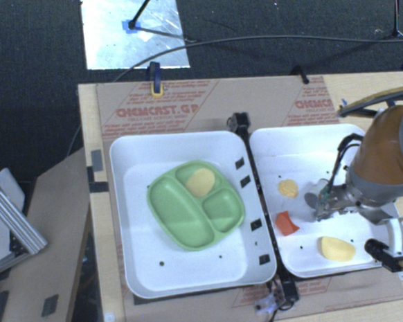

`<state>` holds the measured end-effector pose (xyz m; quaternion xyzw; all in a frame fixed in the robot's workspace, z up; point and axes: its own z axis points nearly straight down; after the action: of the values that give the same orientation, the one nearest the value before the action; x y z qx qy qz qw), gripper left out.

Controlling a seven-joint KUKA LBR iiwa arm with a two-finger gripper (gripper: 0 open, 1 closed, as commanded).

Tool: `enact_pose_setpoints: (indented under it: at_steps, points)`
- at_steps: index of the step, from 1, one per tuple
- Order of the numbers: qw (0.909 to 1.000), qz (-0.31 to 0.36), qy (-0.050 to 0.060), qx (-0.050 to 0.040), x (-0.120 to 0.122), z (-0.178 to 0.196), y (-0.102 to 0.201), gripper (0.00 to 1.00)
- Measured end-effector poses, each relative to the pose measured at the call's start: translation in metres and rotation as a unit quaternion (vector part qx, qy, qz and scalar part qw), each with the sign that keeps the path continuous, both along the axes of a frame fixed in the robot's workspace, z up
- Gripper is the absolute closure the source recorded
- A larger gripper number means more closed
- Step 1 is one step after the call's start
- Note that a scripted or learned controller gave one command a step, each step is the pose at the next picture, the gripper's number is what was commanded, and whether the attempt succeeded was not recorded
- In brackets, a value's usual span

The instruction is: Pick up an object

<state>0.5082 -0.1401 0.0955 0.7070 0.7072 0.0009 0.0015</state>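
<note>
Reaching in from the right, the arm (389, 156) is bending low over the right bin (290, 139), its gripper (319, 203) hanging just right of the red piece (285, 223), between the orange piece (288, 187) and the yellow piece (337, 248); jaw state unclear.

Grey arm (380, 181) with an orange band (black cable looped alongside) above the wrist.
</note>
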Motion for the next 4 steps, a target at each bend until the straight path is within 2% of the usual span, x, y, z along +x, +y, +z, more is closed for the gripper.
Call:
enact_pose_setpoints:
  at_steps: [2,3,4]
  points:
    - [1.0000,0.003,-0.002,-0.0005,0.017,0.119,0.007,1.00]
    - [1.0000,0.003,-0.002,-0.0004,0.018,0.156,0.007,1.00]
    - [1.0000,0.004,0.001,0.0008,0.017,0.143,0.056,1.00]
